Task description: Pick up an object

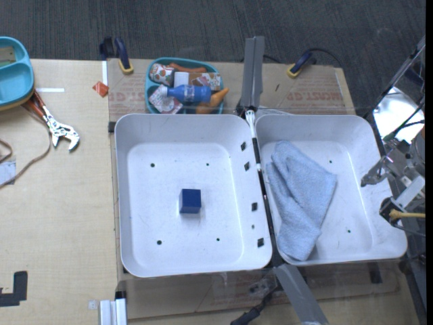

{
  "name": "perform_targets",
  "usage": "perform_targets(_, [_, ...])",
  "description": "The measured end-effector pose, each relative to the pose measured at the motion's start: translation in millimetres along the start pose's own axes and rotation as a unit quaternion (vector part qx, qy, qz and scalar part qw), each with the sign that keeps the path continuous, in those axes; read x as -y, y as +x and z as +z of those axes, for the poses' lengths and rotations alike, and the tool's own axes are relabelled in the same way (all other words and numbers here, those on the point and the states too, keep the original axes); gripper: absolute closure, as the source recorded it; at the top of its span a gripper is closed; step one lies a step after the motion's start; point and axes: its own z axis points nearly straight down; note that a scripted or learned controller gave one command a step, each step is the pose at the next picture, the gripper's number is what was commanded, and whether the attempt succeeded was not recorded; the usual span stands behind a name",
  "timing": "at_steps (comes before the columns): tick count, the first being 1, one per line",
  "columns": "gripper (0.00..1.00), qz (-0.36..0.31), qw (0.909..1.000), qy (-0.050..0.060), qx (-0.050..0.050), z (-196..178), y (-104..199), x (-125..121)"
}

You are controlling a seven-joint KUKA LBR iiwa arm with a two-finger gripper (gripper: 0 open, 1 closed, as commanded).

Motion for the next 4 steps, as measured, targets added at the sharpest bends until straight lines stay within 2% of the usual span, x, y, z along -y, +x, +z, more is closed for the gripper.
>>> perform_targets(1, [0.0,0.128,0.9918,0.0,0.0,36.0,2.7,-21.1])
perform_targets(2, [0.0,0.208,0.9781,0.0,0.0,45.0,15.2,-38.1])
perform_targets(3, [0.0,0.245,0.9695,0.0,0.0,28.7,1.7,-26.8])
perform_targets(4, [0.0,0.244,0.9697,0.001,0.001,32.0,-8.4,-18.0])
